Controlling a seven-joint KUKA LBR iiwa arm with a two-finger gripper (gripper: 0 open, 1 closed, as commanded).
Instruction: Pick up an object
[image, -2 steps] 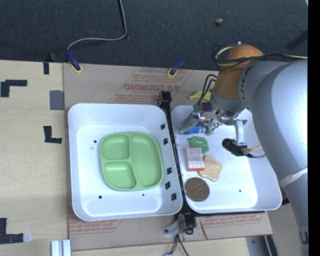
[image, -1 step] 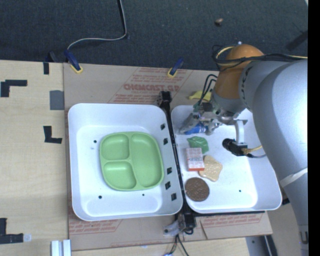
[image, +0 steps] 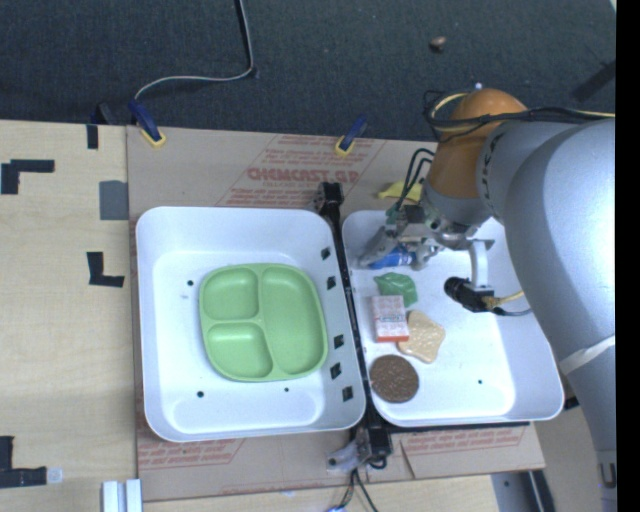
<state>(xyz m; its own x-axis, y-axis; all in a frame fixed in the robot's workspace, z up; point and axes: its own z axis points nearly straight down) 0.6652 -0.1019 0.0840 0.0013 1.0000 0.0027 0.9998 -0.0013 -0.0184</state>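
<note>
Objects for picking are gathered in the right bin (image: 520, 385), just below the gripper (image: 405, 243): a blue item (image: 388, 260) touching it, then a green packet (image: 395, 285), a red-and-white box (image: 389, 318), a tan piece (image: 424, 337) and a brown disc (image: 395, 379). Open floor is left beside them toward the arm's side. The divider between the bins lies close beside the gripper. Whether anything is pinched cannot be told, the wrist covering that spot. A green divided plate (image: 264, 322) sits in the left bin (image: 165, 300).
</note>
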